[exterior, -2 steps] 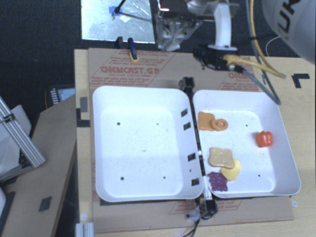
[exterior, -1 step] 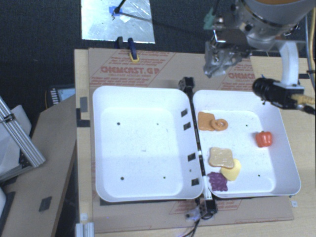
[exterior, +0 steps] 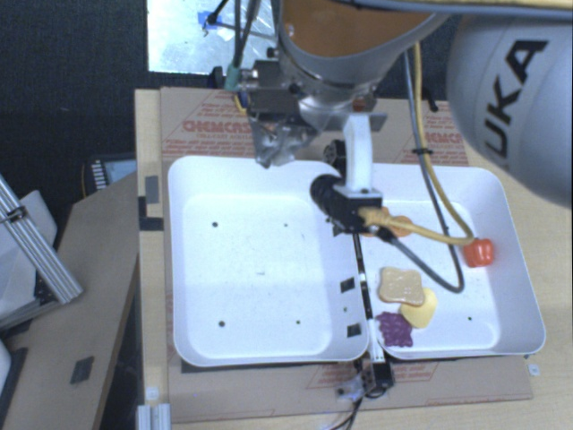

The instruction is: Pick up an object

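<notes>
Over the far rim of the left bin [exterior: 251,258], near its right corner, hangs the gripper [exterior: 273,146]; whether it is open or closed cannot be told from this angle. Candidate objects lie in the right bin [exterior: 488,200]: an orange piece [exterior: 477,253] by the right wall; a tan slice [exterior: 400,285], perhaps toy toast, touching a yellow piece [exterior: 423,310] just nearer the front edge; a purple piece [exterior: 394,329] at the near left corner, beside both.
</notes>
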`<state>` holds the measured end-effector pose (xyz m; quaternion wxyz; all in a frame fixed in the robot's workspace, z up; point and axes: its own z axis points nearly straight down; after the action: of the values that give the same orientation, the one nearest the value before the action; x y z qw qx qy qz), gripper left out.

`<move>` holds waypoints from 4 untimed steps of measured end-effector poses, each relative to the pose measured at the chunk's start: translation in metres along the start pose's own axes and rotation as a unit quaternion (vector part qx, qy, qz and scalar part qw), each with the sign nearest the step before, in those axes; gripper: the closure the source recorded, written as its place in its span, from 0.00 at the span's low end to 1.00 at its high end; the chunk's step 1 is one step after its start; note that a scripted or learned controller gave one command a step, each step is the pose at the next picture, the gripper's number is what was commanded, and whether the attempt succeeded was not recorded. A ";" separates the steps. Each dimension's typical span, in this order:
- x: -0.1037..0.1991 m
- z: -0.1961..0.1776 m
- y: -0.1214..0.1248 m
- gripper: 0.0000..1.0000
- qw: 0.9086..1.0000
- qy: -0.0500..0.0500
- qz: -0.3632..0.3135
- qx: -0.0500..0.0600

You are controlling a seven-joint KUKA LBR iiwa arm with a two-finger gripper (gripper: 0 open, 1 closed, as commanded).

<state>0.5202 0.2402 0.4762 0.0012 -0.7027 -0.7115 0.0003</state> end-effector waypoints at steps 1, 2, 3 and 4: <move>-0.028 -0.060 -0.021 1.00 1.000 0.000 0.006 -0.003; -0.010 -0.062 0.088 1.00 1.000 0.001 0.006 -0.007; -0.084 -0.026 0.026 1.00 1.000 -0.001 0.007 0.001; -0.001 -0.061 0.007 1.00 1.000 0.001 0.000 -0.003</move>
<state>0.5273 0.2393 0.5368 -0.0001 -0.7029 -0.7113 -0.0029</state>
